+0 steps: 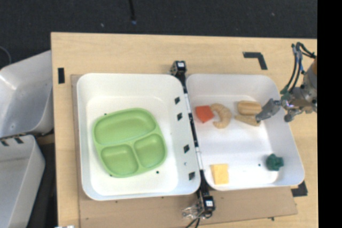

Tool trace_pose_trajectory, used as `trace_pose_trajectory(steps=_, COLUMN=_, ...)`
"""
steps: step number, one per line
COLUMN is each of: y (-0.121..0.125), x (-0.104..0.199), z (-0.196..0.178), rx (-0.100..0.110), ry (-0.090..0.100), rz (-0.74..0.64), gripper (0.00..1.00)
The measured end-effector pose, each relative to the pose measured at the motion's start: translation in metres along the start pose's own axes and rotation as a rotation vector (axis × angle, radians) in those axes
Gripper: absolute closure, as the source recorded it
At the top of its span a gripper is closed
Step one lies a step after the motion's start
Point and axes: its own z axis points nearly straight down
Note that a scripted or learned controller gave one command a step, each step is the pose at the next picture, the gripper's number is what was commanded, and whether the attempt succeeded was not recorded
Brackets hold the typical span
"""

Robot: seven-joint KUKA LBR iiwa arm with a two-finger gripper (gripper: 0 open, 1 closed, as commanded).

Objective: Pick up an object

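Beside the tan bread roll (pixel 248 109), the tool (pixel 265 111), finger state unclear.

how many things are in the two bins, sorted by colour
Green: 2, the green three-compartment plastic plate in the left bin and the small dark green lump in the right bin
Tan: 2, the curved tan croissant-shaped piece and the tan bread-roll-shaped piece
Red-orange: 1, the red-orange block
Yellow: 1, the yellow square block
Total: 6
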Motion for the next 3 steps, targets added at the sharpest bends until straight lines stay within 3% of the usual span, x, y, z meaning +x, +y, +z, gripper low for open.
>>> trace_pose_trajectory(steps=3, y=-0.001, x=-0.001, z=0.142, rx=0.006, ry=0.001, rz=0.002, gripper=0.00)
